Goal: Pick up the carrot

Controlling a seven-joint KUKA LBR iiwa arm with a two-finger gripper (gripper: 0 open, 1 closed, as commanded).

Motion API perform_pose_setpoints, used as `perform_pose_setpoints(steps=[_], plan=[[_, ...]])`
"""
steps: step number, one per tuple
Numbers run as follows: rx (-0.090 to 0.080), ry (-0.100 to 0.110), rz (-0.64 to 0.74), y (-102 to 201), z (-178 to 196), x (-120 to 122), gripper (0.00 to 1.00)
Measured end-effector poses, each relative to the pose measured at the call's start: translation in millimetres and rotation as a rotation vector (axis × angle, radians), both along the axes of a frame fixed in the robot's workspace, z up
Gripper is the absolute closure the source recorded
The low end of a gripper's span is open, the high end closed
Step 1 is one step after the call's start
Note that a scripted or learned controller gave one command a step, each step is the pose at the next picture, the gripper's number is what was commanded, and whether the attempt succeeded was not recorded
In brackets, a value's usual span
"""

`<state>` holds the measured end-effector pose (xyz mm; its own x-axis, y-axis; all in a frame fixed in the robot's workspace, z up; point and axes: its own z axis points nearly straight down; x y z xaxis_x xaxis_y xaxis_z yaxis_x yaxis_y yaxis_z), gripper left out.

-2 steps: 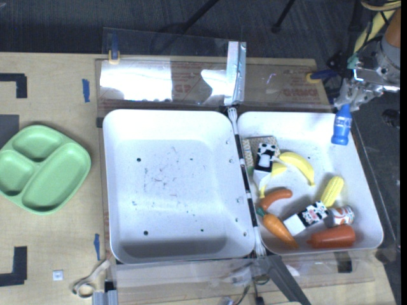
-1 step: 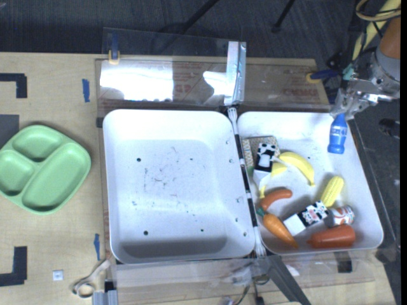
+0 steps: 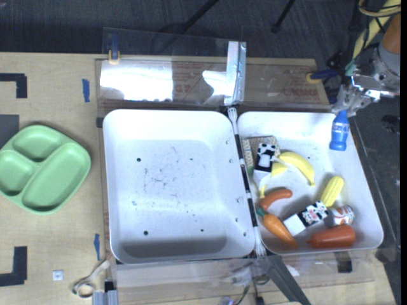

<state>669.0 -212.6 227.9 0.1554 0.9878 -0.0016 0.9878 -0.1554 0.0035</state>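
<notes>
On the bench, the carrot [image 3: 278, 227] lies slantwise at the right bin's [image 3: 372, 218] near-left corner, well apart from the end effector [image 3: 351, 100], whose opening I cannot tell, above the far-right rim.

light: even, bright overhead | glare: clear panel [image 3: 168, 81] behind bins | focus: slightly soft | shadows: faint

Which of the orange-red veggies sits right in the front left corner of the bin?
The carrot, plain orange and pointed, beside the divider. The red-orange ones lie farther back and farther right.
</notes>
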Motion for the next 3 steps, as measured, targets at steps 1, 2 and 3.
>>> perform_pose_setpoints(steps=[1, 2, 3], plan=[[-0.002, -0.004, 0.0, -0.3, 11.1, 0.9, 1.0], [0.002, 0.002, 0.124, 2.2, -130.6, -1.2, 1.0], [0.002, 0.001, -0.29, 10.1, -99.1, -1.5, 1.0]])
